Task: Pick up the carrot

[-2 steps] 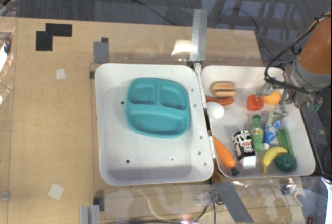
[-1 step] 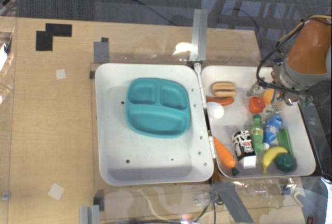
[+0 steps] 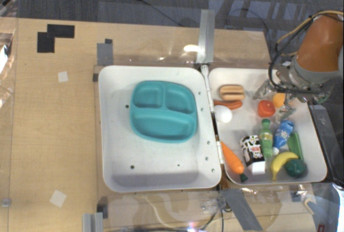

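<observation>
The orange tapered carrot with a green stub end lies tilted in the right shallow white bin, at about seven o'clock of that bin, pressed along its left wall with its green tip pointing toward five o'clock. Just beside it at three o'clock stands a small black-and-white cow-patterned carton, and touching that at three o'clock is a green plastic bottle. Further toward three o'clock lie a blue bottle, a green cucumber-like piece, a yellow banana and a dark green round vegetable. At twelve o'clock of the carrot sits a white egg-shaped ball, and above it a hot dog bun with a red sausage. A red tomato-like piece and a small orange-yellow fruit lie near the bin's one o'clock corner. The two-finger gripper hangs over that corner, well apart from the carrot; whether it is released or clenched cannot be told, and nothing is seen between its tips. The left shallow white bin at nine o'clock holds a teal divided plastic tray.
</observation>
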Tool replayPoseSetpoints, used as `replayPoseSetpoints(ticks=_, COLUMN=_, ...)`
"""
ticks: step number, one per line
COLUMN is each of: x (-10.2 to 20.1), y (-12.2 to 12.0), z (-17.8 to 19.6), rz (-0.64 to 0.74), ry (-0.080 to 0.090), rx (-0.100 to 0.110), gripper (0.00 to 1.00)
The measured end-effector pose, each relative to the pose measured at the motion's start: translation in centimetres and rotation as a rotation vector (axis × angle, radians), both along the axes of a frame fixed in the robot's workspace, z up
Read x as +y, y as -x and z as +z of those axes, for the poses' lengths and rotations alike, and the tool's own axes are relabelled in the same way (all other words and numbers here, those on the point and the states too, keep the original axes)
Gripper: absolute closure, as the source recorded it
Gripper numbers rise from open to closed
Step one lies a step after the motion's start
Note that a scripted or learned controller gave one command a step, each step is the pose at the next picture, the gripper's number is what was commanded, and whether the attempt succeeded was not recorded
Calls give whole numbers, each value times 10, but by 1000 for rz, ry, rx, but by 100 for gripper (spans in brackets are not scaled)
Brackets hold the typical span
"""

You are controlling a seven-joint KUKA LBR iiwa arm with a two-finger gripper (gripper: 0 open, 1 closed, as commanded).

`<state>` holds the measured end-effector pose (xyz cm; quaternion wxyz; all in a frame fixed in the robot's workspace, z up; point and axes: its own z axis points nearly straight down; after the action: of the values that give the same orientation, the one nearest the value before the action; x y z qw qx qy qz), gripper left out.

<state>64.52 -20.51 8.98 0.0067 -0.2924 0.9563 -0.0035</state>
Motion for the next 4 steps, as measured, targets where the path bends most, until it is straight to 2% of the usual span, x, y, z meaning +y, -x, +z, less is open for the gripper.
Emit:
replayPoseSetpoints(ticks=1, x=0, y=-5, z=18, rz=1, ry=4, rx=-18, gripper=100)
replayPoseSetpoints(ticks=2, x=34, y=-27, z=61, rz=-136, ry=-5, rx=0, gripper=100)
replayPoseSetpoints(ticks=3, x=33, y=-27, z=60, rz=-137, ry=-5, rx=2, gripper=0)
replayPoseSetpoints(ticks=4, x=-1, y=-26, z=37, rz=-103, ry=-3, rx=3, gripper=0)
